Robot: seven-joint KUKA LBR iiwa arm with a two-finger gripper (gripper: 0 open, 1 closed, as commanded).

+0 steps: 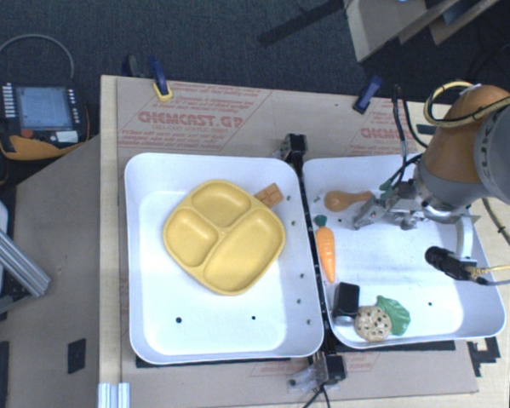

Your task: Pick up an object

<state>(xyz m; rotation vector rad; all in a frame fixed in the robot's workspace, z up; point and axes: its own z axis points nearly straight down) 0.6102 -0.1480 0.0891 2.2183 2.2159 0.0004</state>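
The gripper [375,215] sits in the upper part of the right-hand bin [479,317], its metal fingers reaching toward frame left from the grey and orange wrist at the upper right; whether the fingers are spread or closed cannot be told, since they merge into a dark, glinting cluster at this angle. Their tips lie just beside the bowl end of a tan wooden spoon [347,199], which rests on the bin floor near the upper left of that bin; contact between the two cannot be judged. Below the spoon, along the bin's left wall, lies an orange carrot [325,253] with a small green tip at its upper end. Near the bin's lower left corner are a black block [346,297], a speckled round cookie [371,323] and a green leafy piece [396,313], the cookie touching both neighbours. A black cylindrical part [446,262] of the arm's fittings overhangs the right of the bin. The left-hand bin [146,321] holds a yellow divided plate [224,236]; a small brown block [269,194] is partly hidden beneath the plate's upper right rim. A teach pendant [40,111] lies at the frame's upper left, off the bench.
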